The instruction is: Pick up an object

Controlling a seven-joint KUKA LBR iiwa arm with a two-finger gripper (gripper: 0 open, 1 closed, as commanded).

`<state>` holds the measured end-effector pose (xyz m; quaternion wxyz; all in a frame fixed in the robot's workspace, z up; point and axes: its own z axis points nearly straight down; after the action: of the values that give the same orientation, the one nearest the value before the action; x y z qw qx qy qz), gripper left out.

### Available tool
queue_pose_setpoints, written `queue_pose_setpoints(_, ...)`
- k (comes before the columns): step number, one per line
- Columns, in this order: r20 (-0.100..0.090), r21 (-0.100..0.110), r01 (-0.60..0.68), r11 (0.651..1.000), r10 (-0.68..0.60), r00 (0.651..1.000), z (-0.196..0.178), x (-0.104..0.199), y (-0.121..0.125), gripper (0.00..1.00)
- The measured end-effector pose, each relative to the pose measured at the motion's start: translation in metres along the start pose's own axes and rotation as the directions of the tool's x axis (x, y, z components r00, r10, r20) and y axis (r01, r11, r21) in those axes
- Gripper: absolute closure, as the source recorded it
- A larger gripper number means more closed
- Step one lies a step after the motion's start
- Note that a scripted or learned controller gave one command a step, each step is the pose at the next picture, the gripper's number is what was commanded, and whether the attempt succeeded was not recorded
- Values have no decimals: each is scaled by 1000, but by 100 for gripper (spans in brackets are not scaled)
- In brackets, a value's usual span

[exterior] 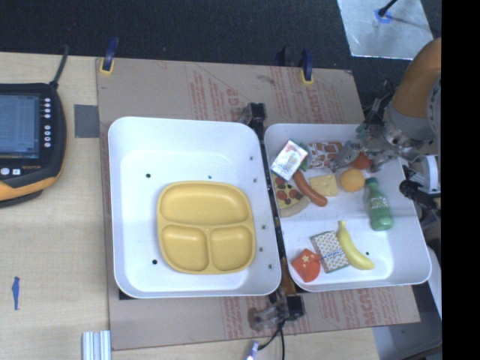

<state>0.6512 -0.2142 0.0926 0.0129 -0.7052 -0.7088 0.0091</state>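
The hand (358,153) hovers at the right bin's (405,272) one o'clock; its grip, I cannot tell. Best drop squarely over the orange (352,180).

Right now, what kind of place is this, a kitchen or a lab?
Probably a robot lab: a robot arm reaches over a white bin of toy food, and a control pendant sits on the bench.

In the right bin (405,272) you have a scatter of toy foods. A yellow banana (352,247) lies tilted near the front, just beside a patterned packet (328,250) and a red piece (305,265). A green bottle (377,204) lies toward the right wall. Behind it you see an orange ball (352,180), a yellow cheese wedge (324,185), a red sausage (309,188), a pizza slice (287,198) and a white packet (289,158).
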Motion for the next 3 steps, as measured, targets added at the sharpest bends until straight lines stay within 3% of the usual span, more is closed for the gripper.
queue_pose_setpoints(3,0,0,1,1000,-1,1000,0,0,0,0)
